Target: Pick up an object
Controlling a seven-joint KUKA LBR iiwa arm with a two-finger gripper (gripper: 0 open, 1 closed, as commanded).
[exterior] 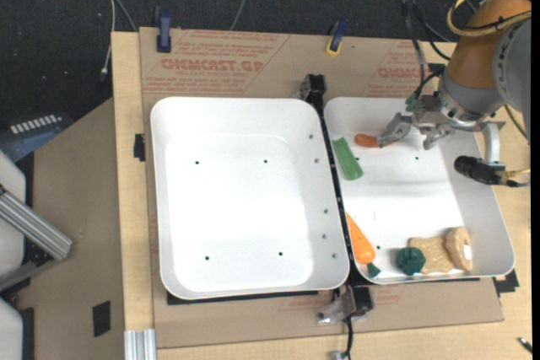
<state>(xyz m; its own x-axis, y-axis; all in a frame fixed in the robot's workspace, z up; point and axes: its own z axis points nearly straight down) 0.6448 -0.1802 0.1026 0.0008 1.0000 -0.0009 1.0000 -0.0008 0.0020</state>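
The jaws (412,133) hang spread apart over the far part of the right bin (472,211), grasping nothing; one finger (392,131) slants down toward the left and its tip sits just beside a small orange-red piece (366,141) lying on the bin floor, though whether it touches that piece cannot be told. The other finger (433,136) is a little to the right. The grey arm with its orange band (489,21) comes in from the right, above the bin's far right corner. A green strip (347,158) lies along the right bin's left wall, near the orange-red piece. In the near part of that bin, a toy carrot (360,239) rests against the left wall, and further right a dark green lump (412,260) touches a tan block (433,255), with a pale round piece (459,248) beside it. The left bin (169,181) sits alongside on the cardboard-covered tabletop (253,63).
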